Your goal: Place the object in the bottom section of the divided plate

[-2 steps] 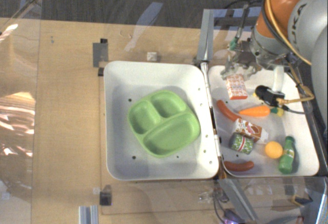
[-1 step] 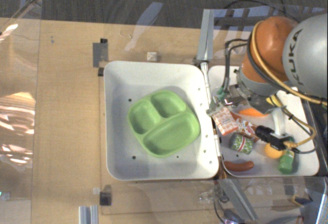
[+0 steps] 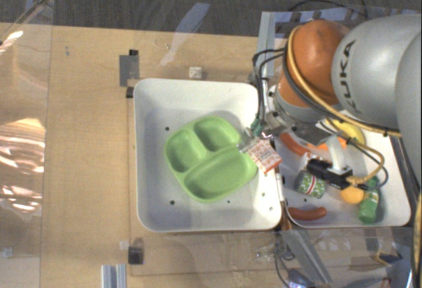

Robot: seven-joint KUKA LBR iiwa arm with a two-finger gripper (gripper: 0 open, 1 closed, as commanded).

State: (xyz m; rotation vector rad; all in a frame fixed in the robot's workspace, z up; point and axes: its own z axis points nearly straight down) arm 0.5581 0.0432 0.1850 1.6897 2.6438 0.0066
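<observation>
Transport step. Gripper [image 3: 258, 138] pinching red-white packet [image 3: 265, 156], hanging at 3 o'clock edge of green divided plate [image 3: 198, 160]. Next: shift toward 8 o'clock, over big bottom section [image 3: 216, 176], release.

Divided plate [image 3: 210, 158] — light green, plain, no pattern. Left bin [image 3: 151, 174] white, as is the right bin [image 3: 389, 214]. Packet [image 3: 265, 157] at the plate's right rim: white with red print. Arm [image 3: 369, 69] grey, with an orange band [image 3: 313, 59] above the wrist. In the right bin: small can [image 3: 308, 184] green with a pale label, sausage [image 3: 307, 213] reddish-brown, round fruit [image 3: 352, 195] orange-yellow, bottle [image 3: 369, 207] green, banana [image 3: 346, 130] yellow. Bench [image 3: 72, 148] — pale tan wood.
</observation>
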